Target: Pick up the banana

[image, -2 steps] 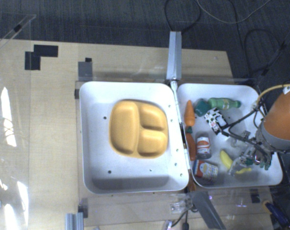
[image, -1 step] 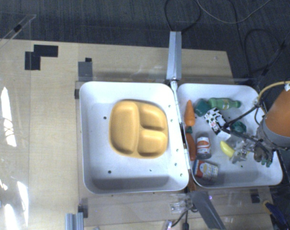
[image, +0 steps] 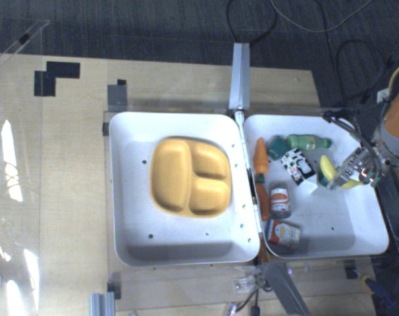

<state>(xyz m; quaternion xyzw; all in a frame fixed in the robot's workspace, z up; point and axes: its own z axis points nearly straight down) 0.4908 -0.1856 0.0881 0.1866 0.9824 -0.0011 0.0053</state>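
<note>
Gripper (image: 344, 175) is positioned at the banana (image: 327, 168) in the right bin (image: 364, 236); finger state cannot be told.

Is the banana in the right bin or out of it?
In: the banana lies on the right bin's floor near its far right side, beside the claw.

Tool (image: 345, 176) over banana (image: 327, 168) in right bin (image: 371, 232), yellow tray (image: 190, 175) in left bin (image: 130, 196)
</note>
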